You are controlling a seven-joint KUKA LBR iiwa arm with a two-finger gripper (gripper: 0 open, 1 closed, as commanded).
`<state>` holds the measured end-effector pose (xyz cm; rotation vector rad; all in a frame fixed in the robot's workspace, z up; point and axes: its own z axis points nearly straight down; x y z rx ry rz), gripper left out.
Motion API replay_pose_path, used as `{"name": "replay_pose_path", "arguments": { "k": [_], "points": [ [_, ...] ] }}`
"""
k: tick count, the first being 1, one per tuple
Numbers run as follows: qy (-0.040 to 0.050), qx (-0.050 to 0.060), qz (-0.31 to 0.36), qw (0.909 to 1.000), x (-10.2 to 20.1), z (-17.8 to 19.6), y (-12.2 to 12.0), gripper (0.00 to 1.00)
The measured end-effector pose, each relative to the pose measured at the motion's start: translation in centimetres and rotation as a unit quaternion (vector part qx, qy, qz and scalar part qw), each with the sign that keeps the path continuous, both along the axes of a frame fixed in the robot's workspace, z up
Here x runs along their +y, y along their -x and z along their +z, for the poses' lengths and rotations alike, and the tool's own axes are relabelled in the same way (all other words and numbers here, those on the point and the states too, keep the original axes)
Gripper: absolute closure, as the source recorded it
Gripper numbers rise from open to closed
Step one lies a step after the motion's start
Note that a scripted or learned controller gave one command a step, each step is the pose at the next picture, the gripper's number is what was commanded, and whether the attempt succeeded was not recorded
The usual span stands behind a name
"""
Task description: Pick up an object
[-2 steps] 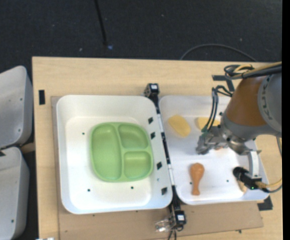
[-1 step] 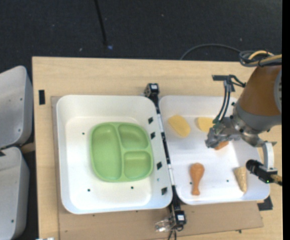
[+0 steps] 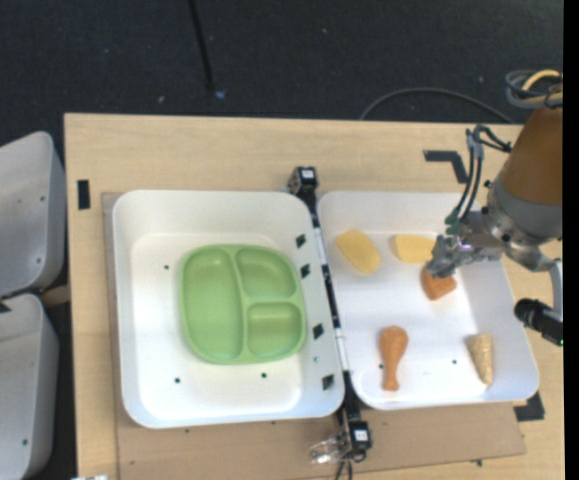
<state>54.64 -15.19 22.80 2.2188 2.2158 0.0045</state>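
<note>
I take the green divided plate [image 3: 241, 303] as my landmark; it lies flat in the middle of the left bin [image 3: 134, 368], with two small compartments on its right half and one long one on its left. The right bin [image 3: 369, 393] sits just to the right of the plate's bin, their rims touching along a clipped seam. In that bin, nearest the plate, I see a yellow oval piece [image 3: 358, 251] toward the far side and a drumstick-shaped toy [image 3: 392, 355] toward the near side, its bone end pointing at the near rim. Further right from the plate lie a yellow wedge-like piece [image 3: 410, 248], an orange lump [image 3: 439, 286], and, furthest from the plate at the near right corner, a pale cone-shaped piece [image 3: 482, 357]. The gripper [image 3: 445, 259] is down in the right bin, directly over the orange lump and just beside the yellow wedge-like piece. From this angle I cannot tell whether it is released or clenched, nor whether it is actually gripping the orange lump.
</note>
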Motion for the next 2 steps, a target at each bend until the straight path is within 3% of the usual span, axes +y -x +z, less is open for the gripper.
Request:
{"name": "replay_pose_path", "arguments": {
  "k": [1,2],
  "points": [
    [0.0001,0.000,0.002,1.0000,-0.1,5.4,-0.1,1.00],
    [-0.0009,0.003,0.003,1.0000,4.5,3.7,-0.8,1.00]
  ]
}}
